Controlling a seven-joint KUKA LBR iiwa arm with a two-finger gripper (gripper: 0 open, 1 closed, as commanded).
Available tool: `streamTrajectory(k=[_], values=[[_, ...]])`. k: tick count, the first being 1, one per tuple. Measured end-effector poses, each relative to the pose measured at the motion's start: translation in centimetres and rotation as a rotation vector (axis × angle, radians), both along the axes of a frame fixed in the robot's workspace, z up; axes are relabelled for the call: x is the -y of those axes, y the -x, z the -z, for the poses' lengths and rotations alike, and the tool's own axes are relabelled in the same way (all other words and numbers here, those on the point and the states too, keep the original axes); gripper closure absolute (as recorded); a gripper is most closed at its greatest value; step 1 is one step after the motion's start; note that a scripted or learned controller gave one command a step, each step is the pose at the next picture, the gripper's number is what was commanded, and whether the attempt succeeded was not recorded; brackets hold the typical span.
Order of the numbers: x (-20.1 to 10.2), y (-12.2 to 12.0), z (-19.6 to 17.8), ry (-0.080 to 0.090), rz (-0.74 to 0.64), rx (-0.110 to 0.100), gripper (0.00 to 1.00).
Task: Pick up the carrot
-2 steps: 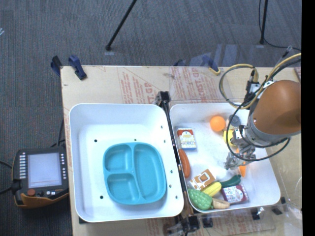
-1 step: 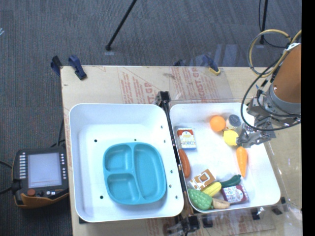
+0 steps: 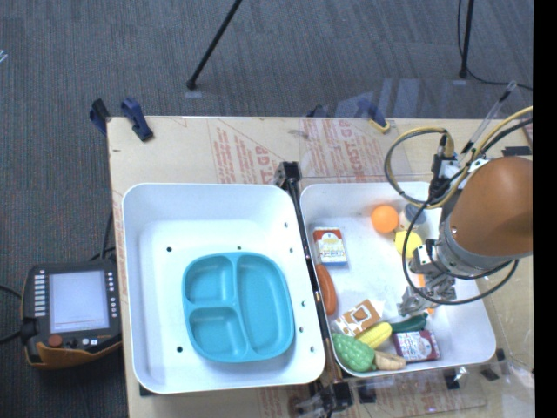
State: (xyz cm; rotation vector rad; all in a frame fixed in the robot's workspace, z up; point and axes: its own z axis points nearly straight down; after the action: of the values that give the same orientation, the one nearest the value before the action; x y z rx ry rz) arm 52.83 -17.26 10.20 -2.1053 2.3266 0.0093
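A long orange-red piece that looks like the carrot point(image 3: 326, 289) lies along the left wall of the right bin point(image 3: 474, 333), pointing near to far. My gripper point(image 3: 419, 300) hangs low over the right half of that bin, well to the carrot's right, under the orange wrist band point(image 3: 487, 207). A dark green piece point(image 3: 409, 325) lies just below the gripper, and a small orange bit point(image 3: 419, 278) shows beside it. I see nothing held.
Around the gripper lie an orange ball point(image 3: 385, 219), a yellow fruit point(image 3: 406, 240), a small box point(image 3: 331, 246), a snack box point(image 3: 357, 316), a yellow piece point(image 3: 376, 334), a green piece point(image 3: 352, 353) and a red packet point(image 3: 413, 345). The left bin point(image 3: 139, 233) holds a blue divided plate point(image 3: 237, 306).
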Motion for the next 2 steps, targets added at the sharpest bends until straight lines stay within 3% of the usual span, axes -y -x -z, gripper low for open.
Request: streamTrajectory(k=[1,2], values=[[-3.3,2.6,-9.0,0.003,-0.054,0.008,1.0],[0.1,5.1,-9.4,0.002,0.064,-0.001,1.0]])
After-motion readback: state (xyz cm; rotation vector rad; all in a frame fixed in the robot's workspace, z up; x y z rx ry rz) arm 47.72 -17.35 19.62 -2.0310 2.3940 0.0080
